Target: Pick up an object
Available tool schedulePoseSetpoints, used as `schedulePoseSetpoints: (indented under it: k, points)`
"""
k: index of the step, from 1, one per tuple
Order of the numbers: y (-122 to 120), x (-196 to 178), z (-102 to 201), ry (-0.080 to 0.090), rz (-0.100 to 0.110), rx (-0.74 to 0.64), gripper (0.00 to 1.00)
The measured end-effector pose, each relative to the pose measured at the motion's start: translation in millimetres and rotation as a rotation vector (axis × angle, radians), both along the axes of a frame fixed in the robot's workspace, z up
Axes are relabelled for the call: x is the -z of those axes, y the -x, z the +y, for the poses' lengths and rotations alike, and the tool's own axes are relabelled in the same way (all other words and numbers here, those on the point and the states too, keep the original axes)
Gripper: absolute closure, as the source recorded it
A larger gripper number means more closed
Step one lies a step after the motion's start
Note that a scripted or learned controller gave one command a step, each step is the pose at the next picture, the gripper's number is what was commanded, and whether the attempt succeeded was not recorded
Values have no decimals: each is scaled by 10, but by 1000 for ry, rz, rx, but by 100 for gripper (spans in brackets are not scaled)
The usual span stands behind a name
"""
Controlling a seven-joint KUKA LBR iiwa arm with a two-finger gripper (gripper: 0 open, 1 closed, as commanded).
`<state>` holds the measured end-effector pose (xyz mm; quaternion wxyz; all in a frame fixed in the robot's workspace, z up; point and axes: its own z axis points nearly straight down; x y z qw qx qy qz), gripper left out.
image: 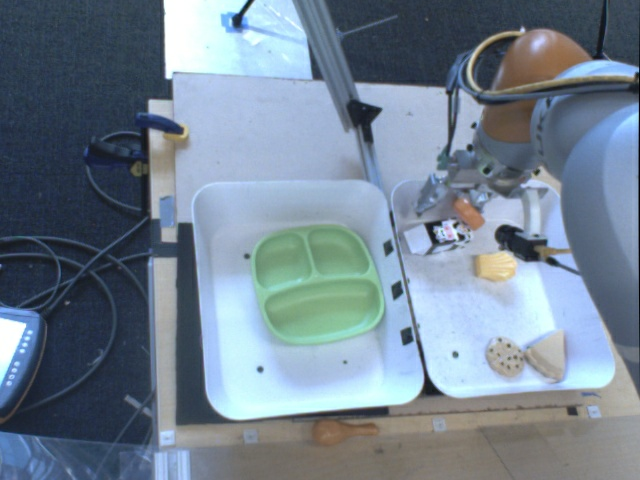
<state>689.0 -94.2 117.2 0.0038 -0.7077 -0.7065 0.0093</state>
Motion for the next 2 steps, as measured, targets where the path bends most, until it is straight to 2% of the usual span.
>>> schedulePoseSetpoints:
  k: [1, 2]
  points:
    - [11, -104, -6, -1, 7, -1, 100]
    - [-40, -757, -37, -7, -28, -3, 100]
